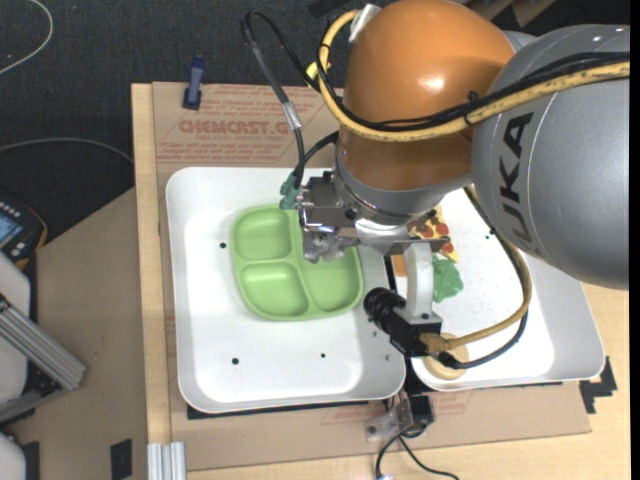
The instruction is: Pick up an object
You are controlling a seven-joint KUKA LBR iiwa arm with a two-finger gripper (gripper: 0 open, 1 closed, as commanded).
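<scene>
A light green divided plate (268, 264) with three compartments lies flat in the middle of the left white bin (200, 308). My gripper (318, 240) hangs under the orange wrist band, over the plate's upper right edge, at the wall between the two bins. The wrist hides the fingers and whatever is between them. In the right bin (560, 338), a toy pizza slice (436, 231) and a green soft thing (449, 281) peek out from under the arm.
The grey arm covers most of the right bin. Both bins rest on a cardboard sheet (220, 123) with a blue clip (193, 82) at its back left. Bare white floor of the left bin lies in front and to the left of the plate.
</scene>
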